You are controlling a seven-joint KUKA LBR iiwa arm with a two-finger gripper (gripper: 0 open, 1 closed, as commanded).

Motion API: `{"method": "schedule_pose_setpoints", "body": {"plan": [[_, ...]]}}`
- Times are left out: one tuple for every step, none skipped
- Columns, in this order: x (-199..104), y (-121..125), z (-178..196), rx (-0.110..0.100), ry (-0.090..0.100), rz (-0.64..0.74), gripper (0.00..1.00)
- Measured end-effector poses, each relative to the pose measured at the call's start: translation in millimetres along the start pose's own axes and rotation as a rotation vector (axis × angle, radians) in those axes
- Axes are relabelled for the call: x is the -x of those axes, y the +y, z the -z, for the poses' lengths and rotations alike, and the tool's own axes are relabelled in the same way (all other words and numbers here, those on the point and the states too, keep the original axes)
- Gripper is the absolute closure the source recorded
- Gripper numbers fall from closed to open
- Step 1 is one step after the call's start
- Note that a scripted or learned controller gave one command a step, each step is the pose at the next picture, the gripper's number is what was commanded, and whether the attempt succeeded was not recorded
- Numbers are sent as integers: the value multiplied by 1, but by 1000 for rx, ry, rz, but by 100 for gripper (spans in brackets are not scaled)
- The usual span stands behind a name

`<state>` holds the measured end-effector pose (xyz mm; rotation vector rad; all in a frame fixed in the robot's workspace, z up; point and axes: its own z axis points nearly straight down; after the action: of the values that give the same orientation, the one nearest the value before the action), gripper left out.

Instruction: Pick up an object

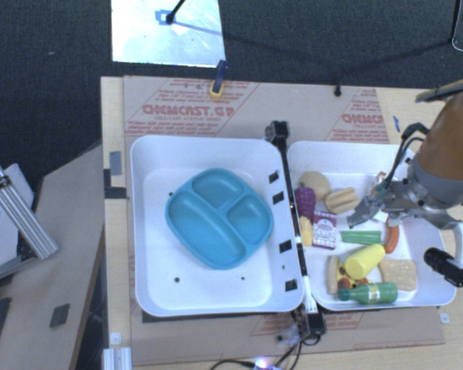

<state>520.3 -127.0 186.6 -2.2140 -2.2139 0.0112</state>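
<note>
We see the toys piled in the right bin. A bun lies just left of the gripper, near it but apart from it. A green cucumber lies just below the gripper, and an orange carrot sits to the cucumber's right. Farther left we find a tan potato, a purple eggplant under it, and a small red-and-white box beside the cucumber's left end. Toward the bin's near side lie a yellow bottle, a slice of bread and a green bottle.

The gripper hangs over the middle of this bin, pointing down and to the left. We see nothing between its fingers, and we cannot tell how wide they stand. The arm reaches in from the right.

The left bin holds a blue divided tray, well apart from the gripper. Both bins rest on the brown surface.
</note>
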Motion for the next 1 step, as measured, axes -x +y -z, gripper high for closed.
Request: {"method": "schedule_pose_setpoints", "body": {"plan": [[0, 3, 7, 13, -2, 3, 0]]}}
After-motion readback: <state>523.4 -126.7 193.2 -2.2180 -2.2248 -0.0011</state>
